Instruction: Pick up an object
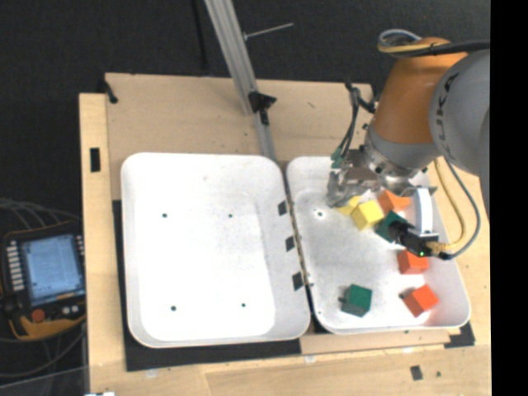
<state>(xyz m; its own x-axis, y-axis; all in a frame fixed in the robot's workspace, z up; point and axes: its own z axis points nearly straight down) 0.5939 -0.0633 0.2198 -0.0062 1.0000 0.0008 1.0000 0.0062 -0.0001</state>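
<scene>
We see a yellow block (367, 214) in the right bin (330, 320). The hand (340, 190) hangs just beside it. We cannot tell how far open it is.

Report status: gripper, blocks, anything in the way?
Gripper low in right bin, beside yellow block; grip unconfirmed. Green block and orange block loose near front. Nothing blocking.
</scene>
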